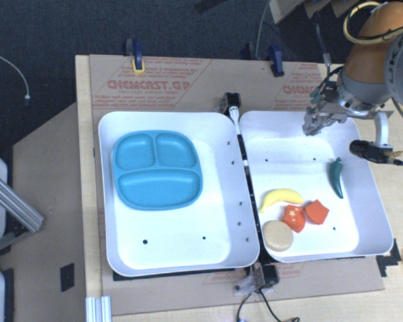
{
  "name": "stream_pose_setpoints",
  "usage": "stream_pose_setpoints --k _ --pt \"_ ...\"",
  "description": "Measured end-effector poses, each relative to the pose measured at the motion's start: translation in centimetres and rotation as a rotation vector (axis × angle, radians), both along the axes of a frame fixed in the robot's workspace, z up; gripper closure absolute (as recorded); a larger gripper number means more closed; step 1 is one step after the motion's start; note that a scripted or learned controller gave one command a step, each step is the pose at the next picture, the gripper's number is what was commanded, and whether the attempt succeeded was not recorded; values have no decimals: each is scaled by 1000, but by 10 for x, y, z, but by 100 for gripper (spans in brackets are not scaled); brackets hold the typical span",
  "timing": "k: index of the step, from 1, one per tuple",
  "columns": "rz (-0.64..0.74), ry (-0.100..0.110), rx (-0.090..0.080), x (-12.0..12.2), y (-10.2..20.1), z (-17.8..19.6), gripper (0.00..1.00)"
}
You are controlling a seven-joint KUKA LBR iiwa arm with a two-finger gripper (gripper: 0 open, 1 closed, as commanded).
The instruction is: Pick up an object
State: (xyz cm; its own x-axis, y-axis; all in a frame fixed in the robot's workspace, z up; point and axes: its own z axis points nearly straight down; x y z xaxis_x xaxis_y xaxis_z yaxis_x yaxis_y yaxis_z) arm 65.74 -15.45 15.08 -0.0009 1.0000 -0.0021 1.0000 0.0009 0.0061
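The right bin holds a yellow banana, a round beige piece, two red pieces side by side and a dark green pepper near its right wall. My gripper hangs over the bin's far right corner, well above and behind the pepper, with nothing visible between its fingers. The view does not let me tell how the fingers stand.
A blue divided plate lies in the left bin. Clamps hold the cardboard sheet at the back. Bare floor of the right bin stretches between the gripper and the food pieces.
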Motion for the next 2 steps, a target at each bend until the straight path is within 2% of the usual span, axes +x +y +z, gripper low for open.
stream_pose_setpoints --k 2 --pt "1 -2 0 -1 7 94 100"
